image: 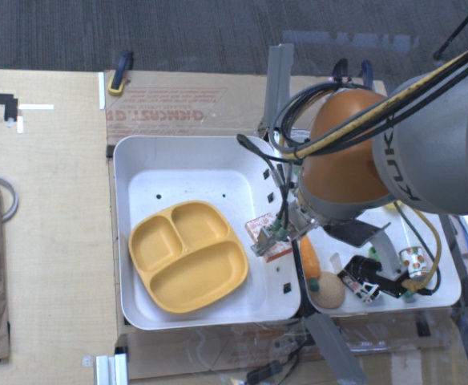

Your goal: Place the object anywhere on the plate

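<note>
Two white bins sat side by side. Yellow divided plate (pixel 187 255) lay in L bin (pixel 178 167). Gripper (pixel 272 237) was low over that bin's right side, just beside plate's right rim, w/ small red-and-white packet (pixel 260 229) at its tip. Couldn't tell if gripper was spread or pinching it. R bin (pixel 438 295) held orange item (pixel 307 257) and tan rounded item (pixel 328 290).
</note>
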